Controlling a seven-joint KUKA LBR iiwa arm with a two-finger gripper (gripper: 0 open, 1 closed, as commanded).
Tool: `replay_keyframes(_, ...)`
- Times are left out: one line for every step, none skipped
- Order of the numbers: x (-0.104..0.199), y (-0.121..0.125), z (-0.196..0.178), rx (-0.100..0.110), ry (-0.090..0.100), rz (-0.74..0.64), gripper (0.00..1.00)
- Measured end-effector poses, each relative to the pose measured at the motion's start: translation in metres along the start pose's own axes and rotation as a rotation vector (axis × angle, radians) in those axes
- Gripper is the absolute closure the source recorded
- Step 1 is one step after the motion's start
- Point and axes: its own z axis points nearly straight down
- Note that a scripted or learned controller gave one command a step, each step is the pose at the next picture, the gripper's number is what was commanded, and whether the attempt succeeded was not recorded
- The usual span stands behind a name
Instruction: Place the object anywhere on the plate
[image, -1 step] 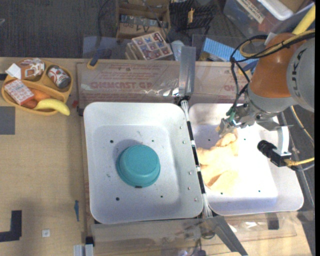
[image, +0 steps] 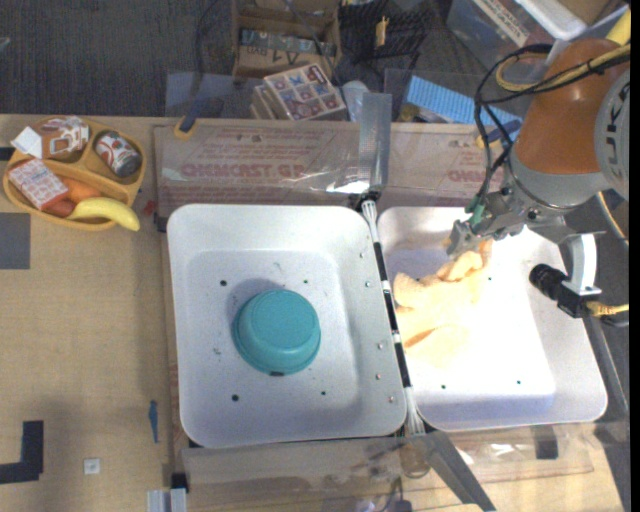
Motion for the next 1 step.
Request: replay_keyframes(0.0509,0.0037,-0.0094,0.001,0.003,-0.402,1.00)
